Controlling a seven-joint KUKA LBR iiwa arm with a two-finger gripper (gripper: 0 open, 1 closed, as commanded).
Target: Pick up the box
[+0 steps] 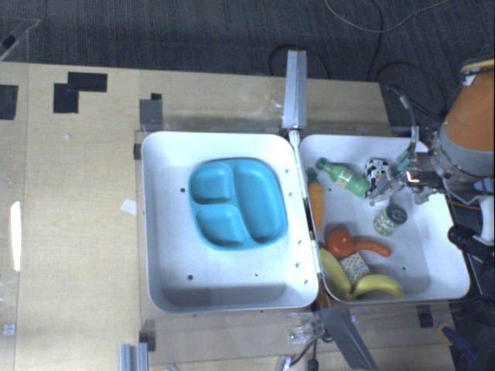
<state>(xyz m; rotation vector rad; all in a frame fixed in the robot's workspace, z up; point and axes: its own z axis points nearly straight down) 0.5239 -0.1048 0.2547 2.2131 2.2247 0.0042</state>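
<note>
The box (355, 267) is small, with a speckled pale top. It lies in the right bin (433, 247) near the front, tucked between two yellow bananas (370, 286). My gripper (380, 182) hangs over the back half of the same bin, well behind the box and slightly to its right. It is next to the green bottle (343, 177) and just above a small round can (389, 219). Nothing can be seen held in it.
A carrot (315, 205) lies along the right bin's left wall. A red tomato (339, 242) and a red-orange pepper (372, 246) sit just behind the box. The left bin (166, 207) holds a blue divided plate (236, 202). The arm's orange band (472, 114) is at the right edge.
</note>
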